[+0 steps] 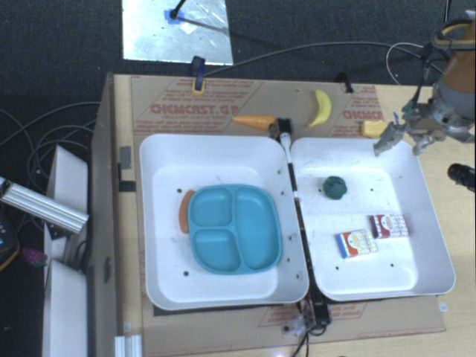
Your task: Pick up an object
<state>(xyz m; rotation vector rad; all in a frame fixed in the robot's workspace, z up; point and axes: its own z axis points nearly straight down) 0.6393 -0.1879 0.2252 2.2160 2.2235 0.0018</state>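
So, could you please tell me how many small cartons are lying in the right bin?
2: an orange-and-blue carton near the bin's middle, and a dark red carton just right of it, slightly farther back. None seems hidden.

This is looking like a robotics lab: a cardboard-covered bench point(245, 110) is carrying two white bins point(160, 222) with toy food, cables point(44, 125) are trailing over dark carpet point(59, 43), and a calibration plate point(177, 19) is lying nearby.

Bright, even overhead light, soft focus throughout.
The 2 white bins point(372, 288) look washed out, with faint shadows inside their rims; glare flares off the metal sheet point(178, 21), and the dark floor point(44, 43) shows grainy noise.
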